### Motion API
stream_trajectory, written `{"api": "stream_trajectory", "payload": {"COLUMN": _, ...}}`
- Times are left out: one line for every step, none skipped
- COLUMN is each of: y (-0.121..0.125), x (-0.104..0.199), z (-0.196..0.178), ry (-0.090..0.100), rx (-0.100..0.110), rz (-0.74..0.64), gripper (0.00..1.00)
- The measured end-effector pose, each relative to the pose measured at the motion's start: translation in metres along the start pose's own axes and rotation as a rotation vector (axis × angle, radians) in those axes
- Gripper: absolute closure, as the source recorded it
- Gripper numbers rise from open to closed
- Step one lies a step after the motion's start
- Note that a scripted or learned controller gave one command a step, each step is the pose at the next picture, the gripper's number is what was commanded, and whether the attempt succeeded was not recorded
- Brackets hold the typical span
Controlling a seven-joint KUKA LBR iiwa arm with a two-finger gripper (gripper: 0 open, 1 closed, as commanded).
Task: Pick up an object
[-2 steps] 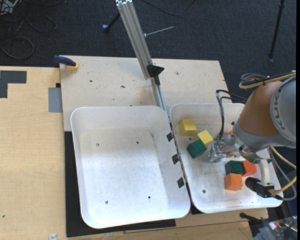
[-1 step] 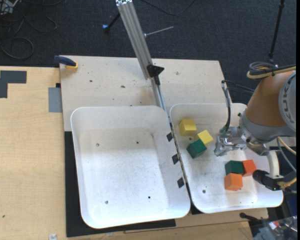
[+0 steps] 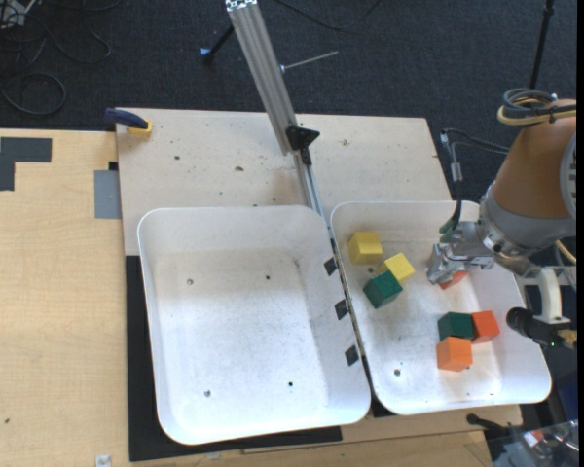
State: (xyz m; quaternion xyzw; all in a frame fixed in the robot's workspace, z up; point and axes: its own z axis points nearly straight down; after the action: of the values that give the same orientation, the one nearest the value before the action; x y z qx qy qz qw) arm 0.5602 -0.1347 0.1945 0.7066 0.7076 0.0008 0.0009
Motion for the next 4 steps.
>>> {"api": "stream_trajectory", "payload": {"y": 0.001, "x": -0.001, "z": -0.040, "ry": 0.000, "rx": 0.001, "rz": 0.000, "gripper": 1.00}}
{"api": "stream_trajectory", "payload": {"y": 0.002, "x": 0.050, "z": -0.028, "ry": 0.003, "rx": 0.006, "rz": -0.002, "gripper": 1.00}}
{"api": "stream_trajectory", "payload": {"y": 0.004, "x": 0.099, "z": -0.039, "ry": 0.002, "rx": 0.004, "rz": -0.004, "gripper": 1.00}}
{"api": "stream_trajectory", "payload": {"y": -0.002, "x": 0.143, "z": -0.039, "ry": 0.002, "rx": 0.007, "rz": -0.002, "gripper": 1.00}}
